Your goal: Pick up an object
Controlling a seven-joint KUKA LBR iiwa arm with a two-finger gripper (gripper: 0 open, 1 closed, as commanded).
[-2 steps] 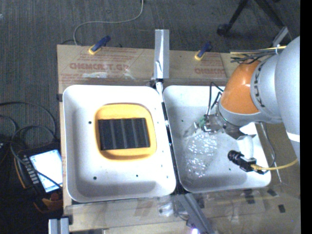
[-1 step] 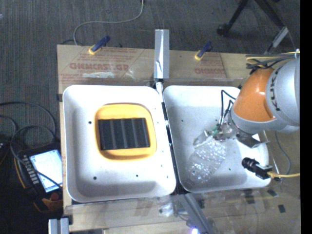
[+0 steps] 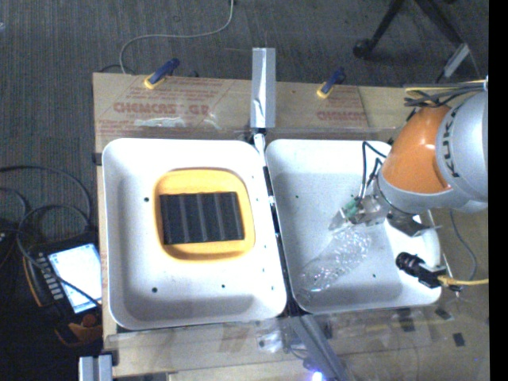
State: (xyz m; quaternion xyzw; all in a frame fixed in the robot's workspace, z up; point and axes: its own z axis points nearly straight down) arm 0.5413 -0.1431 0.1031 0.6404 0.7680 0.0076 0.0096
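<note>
A clear, crumpled plastic bottle (image 3: 337, 258) lies slantwise in the right bin (image 3: 317, 173), its green-capped neck pointing up-right. My gripper (image 3: 367, 209) hangs over that neck end, mostly hidden under the orange wrist band (image 3: 415, 159). In the left bin (image 3: 127, 236) rests a yellow-rimmed tray with a dark ribbed insert (image 3: 202, 217).
The arm's grey and orange body covers the right bin's upper right corner. A black cable fitting (image 3: 414, 267) sits at that bin's lower right. A metal post (image 3: 262, 86) stands behind the seam between the bins. Clamps and cardboard line the back.
</note>
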